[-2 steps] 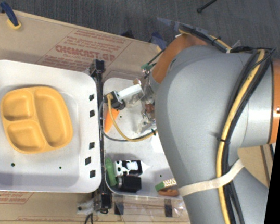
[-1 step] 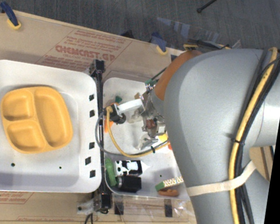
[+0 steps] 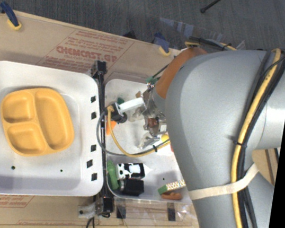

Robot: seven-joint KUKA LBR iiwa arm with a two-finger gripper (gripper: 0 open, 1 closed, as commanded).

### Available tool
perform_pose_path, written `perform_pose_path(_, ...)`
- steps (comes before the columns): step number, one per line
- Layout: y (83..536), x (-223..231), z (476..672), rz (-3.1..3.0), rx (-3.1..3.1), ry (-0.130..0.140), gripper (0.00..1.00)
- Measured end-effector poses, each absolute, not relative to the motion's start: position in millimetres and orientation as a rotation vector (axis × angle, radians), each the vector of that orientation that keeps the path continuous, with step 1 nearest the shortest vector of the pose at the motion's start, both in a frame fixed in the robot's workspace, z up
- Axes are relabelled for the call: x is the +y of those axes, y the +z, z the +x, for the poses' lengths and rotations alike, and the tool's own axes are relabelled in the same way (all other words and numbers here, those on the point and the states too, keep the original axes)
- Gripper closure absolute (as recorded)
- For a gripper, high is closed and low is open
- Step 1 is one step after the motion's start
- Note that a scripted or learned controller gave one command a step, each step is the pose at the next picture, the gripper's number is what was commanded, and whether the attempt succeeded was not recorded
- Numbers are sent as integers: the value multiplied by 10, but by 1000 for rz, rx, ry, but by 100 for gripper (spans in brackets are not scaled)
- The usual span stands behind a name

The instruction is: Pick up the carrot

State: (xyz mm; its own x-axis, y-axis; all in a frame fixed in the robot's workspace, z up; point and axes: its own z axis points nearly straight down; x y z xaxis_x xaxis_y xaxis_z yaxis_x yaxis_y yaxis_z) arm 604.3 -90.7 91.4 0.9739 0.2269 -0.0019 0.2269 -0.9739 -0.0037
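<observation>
Orange carrot (image 3: 110, 127) peeks out at the left wall of the right bin (image 3: 135, 89), half hidden by a cable. I see my gripper (image 3: 150, 131) just to its right, low in that bin. I cannot tell how the gripper stands or whether it holds anything.

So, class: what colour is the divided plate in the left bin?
Yellow. The plate, with three compartments, shows best in the camera view.
</observation>
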Motion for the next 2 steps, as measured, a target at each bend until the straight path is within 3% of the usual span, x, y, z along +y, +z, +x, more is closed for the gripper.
perform_pose_path(2,908,-898,6023,-3115,-370,10,0)
